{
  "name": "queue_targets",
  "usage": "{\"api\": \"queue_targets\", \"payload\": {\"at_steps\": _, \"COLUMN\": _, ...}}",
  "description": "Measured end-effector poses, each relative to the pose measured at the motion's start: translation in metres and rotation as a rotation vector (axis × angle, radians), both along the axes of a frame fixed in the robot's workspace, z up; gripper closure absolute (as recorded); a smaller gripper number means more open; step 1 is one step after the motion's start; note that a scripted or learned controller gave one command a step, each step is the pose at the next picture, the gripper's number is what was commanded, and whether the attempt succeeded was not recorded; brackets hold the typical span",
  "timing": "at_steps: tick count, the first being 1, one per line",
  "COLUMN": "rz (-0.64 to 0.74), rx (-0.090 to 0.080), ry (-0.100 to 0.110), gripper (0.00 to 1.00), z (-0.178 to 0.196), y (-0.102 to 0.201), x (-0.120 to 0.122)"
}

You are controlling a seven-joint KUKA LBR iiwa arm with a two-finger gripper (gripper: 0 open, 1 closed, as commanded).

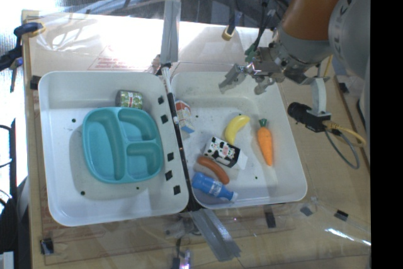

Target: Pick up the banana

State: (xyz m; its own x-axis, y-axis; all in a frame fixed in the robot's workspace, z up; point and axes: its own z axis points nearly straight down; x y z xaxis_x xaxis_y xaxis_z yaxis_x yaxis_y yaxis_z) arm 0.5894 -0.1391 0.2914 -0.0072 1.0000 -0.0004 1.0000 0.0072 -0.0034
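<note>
One gripper (244, 82) hangs over the far edge of the right bin (291, 164), fingers spread wide with nothing between them, and the banana (237, 128) lies below it in the view, toward the near side and well apart. It sits mid-bin, just left of the carrot (266, 143) and up-right of the cow-print box (222, 152), long axis tilted from upper right to lower left. My read: the arm must come toward the near side and down, fingers closing across that tilted axis.
</note>
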Motion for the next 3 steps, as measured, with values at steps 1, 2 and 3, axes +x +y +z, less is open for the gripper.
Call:
{"api": "queue_targets", "payload": {"at_steps": 1, "rz": -0.069, "rx": 0.000, "ry": 0.001, "gripper": 0.00, "z": -0.154, "y": -0.050, "x": -0.003}}
{"api": "queue_targets", "payload": {"at_steps": 2, "rz": -0.034, "rx": -0.003, "ry": -0.016, "gripper": 0.00, "z": -0.190, "y": -0.067, "x": 0.009}}
{"api": "queue_targets", "payload": {"at_steps": 3, "rz": -0.031, "rx": -0.007, "ry": -0.020, "gripper": 1.00, "z": -0.178, "y": -0.068, "x": 0.011}}
